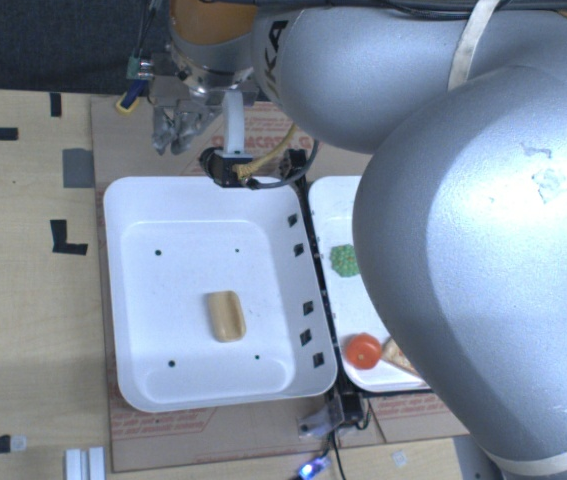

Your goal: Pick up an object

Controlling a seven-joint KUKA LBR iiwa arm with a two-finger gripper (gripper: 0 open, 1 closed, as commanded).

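1. The end effector [181,133] hangs above the worktop [23,298], beyond the left bin's [133,208] far rim; whether it is released or clenched, I cannot tell.
2. A tan bread-like piece [226,316] lies in the left bin.
3. A green item [344,260] and a red ball [364,351] lie in the right bin [331,193].

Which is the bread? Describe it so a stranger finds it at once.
Start at the left bin, the one not shadowed by the big grey arm. The bread lies alone near the middle of its floor. It is a small tan oblong loaf, unlike the red tomato and green broccoli next door.
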